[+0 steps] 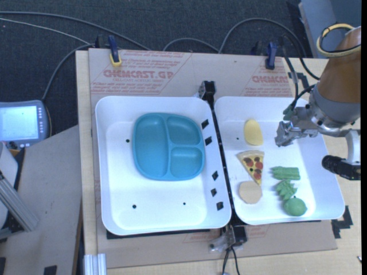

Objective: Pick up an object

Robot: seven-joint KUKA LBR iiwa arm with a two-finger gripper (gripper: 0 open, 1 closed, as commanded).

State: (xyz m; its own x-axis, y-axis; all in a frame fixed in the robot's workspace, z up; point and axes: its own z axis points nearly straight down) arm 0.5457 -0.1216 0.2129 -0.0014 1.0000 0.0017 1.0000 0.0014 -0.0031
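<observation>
**Two white bins, one arm over the right one**

Two shallow bins sit side by side on a brown board whose far edge is held by blue clamps (115, 55). The left bin (114, 205) carries a blue divided tray (168, 146) with three compartments, lying a little toward the bin's far half. The right bin (321, 196) holds the toy food.

The arm (343, 79) reaches in from the right, its orange band above the grey wrist, and the gripper (285, 135) hangs over the far part of the right bin, just right of the yellow piece. Nothing shows between its tips; whether they stand wide or narrow I cannot tell at this slant.

Among the food, the pizza slice (253, 165) lies near the bin's left wall, point toward the near side. Beyond it rests a yellow rounded piece (253, 132). Just nearer than the slice, touching or almost touching its tip, is a tan round piece (250, 192). To the right lie three green pieces in a line: a ridged green block (285, 173), a small leafy piece (284, 188) and a round green lump (295, 206) nearest the front edge.

A small screen (22, 121) stands off the bench at the left.
</observation>
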